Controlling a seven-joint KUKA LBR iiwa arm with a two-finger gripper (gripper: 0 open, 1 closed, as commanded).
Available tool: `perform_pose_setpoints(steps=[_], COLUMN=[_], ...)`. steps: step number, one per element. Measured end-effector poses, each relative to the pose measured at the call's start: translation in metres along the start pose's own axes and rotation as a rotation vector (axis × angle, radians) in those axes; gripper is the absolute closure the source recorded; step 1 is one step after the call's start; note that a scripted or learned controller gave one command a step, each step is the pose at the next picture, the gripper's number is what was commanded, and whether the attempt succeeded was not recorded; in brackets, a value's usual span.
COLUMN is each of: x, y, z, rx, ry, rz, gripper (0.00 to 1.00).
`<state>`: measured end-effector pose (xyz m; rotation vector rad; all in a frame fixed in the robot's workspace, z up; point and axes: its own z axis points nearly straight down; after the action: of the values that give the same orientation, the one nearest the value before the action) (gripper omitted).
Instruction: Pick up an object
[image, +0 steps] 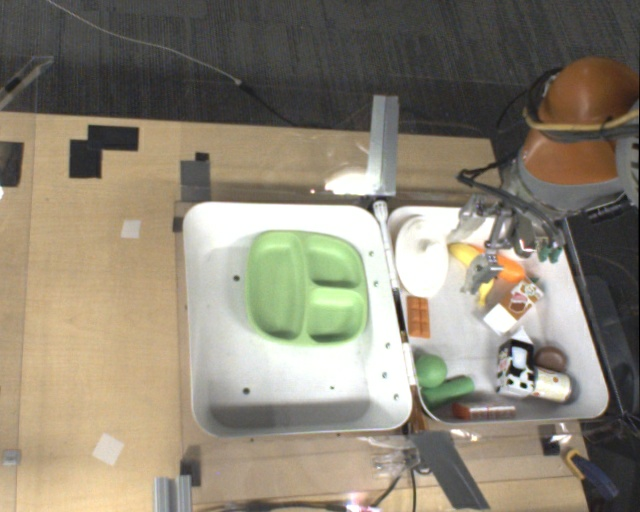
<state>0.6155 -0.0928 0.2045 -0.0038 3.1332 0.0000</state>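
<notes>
Overhead, label by label:

Counter (90, 330): pale wood, carrying two shallow white bins side by side.

Left bin (215, 400): holds a green divided tray (305, 285) lying flat near its middle.

Right bin (585, 350): crowded with small things.

Arm (575, 120): grey with an orange band, reaching in from the right above the right bin's far corner.

Jaws (490, 262): low over the upper part of the right bin, just above a yellow piece (462, 253) and an orange piece (510, 268); whether they are apart or together cannot be told, and nothing is clearly seen between them.

White bowl (420, 255): against the right bin's left wall, just beside the yellow piece.

Brown block (419, 317): below the bowl, along the same wall.

Green toy (440, 378): near the bin's lower left corner, with a red stick (485, 410) lying just below it.

Black-and-white cow figure (516, 366): lower right, beside a brown ball (550, 357) and a tan cylinder (552, 388).

White card (500, 318): between the orange piece and the cow figure.
</notes>
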Motion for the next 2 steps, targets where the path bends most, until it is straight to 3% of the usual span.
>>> perform_pose_setpoints(steps=[1,2], x=[-0.015,-0.010], y=[-0.025,-0.026], z=[0.075,0.100], rx=[0.000,0.001], ry=[0.004,-0.007], rz=[0.151,0.178], gripper=[0.00,0.00])
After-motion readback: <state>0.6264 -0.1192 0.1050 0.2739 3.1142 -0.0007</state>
